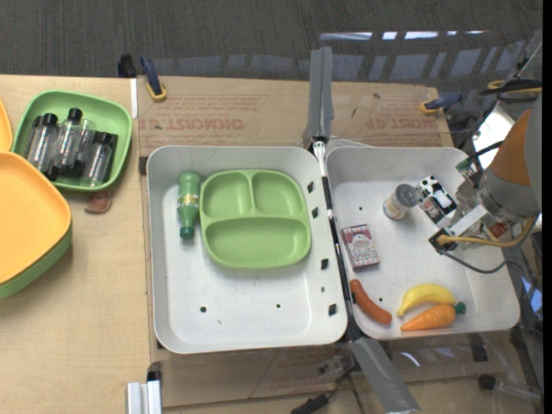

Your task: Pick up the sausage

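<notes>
Camera view: sausage (370, 303) lodged against right bin (500, 317)'s front-left corner; gripper (446, 231) poised at right edge, finger opening not discernible.

One fixed camera is looking down at a slant from above the counter (95, 335), taking in both white bins (172, 317) from moderately near, the arm (517, 166) entering from the right.

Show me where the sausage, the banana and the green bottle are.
sausage (370, 304), camera view, middle of its body.
banana (426, 297), camera view, middle of its curve.
green bottle (188, 202), camera view, middle of its body.
</notes>
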Controlling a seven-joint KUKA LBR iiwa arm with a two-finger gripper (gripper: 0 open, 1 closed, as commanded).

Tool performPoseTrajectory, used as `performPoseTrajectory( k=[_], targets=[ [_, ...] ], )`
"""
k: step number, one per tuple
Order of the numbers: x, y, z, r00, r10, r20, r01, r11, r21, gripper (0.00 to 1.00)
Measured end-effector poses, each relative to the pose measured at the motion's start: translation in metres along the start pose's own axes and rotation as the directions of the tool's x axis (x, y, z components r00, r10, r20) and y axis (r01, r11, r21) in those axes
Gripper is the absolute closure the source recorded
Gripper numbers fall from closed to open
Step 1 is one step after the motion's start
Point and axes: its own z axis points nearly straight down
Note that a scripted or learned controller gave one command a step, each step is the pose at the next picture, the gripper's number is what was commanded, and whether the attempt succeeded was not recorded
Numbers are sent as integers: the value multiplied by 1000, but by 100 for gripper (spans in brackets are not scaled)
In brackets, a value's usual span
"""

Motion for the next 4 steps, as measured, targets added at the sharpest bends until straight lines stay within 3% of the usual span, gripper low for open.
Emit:
performPoseTrajectory(
  k=[1, 2, 3, 4],
  targets=[
    [-51, -15, 0, 986, 168, -3, -168, 986, 4, 100],
    [1, 16, -23, 961, 277, -1, -277, 961, -1, 100],
    [-60, -18, -44, 968, 251, -1, -251, 968, 1, 100],
    [1, 11, -56, 956, 294, -1, -294, 956, -1, 100]
  ],
)
